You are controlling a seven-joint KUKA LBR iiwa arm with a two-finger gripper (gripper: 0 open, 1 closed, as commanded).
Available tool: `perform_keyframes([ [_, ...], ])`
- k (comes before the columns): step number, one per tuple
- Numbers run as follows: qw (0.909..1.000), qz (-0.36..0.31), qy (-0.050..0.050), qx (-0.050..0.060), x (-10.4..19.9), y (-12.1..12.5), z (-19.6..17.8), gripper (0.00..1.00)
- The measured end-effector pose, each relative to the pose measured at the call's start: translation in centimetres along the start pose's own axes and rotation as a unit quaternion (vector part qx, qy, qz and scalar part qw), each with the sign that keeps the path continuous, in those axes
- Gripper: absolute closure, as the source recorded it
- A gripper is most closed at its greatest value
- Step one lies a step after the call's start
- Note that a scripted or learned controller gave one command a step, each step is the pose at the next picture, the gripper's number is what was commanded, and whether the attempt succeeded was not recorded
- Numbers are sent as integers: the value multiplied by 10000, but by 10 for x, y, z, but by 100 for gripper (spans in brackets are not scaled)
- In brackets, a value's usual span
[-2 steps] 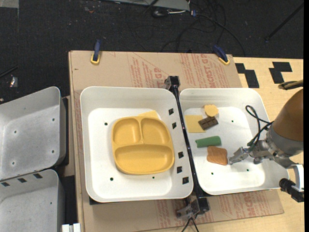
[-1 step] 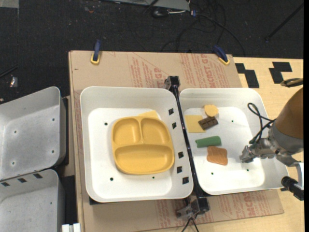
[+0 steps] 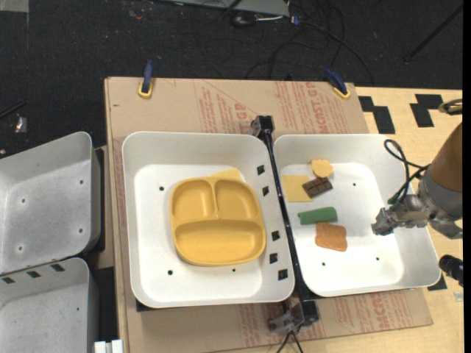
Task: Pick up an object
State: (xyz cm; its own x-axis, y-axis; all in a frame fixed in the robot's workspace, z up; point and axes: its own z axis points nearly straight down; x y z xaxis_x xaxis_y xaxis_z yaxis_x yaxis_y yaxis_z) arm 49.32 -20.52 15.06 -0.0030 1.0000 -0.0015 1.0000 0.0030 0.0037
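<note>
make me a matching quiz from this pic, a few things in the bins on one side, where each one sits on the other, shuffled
Things:
1. yellow tray
2. green block
3. orange piece
4. brown bar

Places:
A. right bin, nearest the front edge of the four small items
B. left bin
C. right bin, lying on a pale yellow slice
D. right bin, between the brown bar and the orange piece

Pairs: 1-B, 2-D, 3-A, 4-C

One fixed cam, set high above the bench, looking down at a slant. Mid range: both bins, left bin & right bin, fit whole; dark floor at top, probably further off.
</note>
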Motion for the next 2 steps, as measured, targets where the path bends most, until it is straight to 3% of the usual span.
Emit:
perform_keyframes([
  [1,10000,2,-9,-16,-4,3,-63,100],
  [2,10000,0,-3,0,-4,5,-91,100],
])
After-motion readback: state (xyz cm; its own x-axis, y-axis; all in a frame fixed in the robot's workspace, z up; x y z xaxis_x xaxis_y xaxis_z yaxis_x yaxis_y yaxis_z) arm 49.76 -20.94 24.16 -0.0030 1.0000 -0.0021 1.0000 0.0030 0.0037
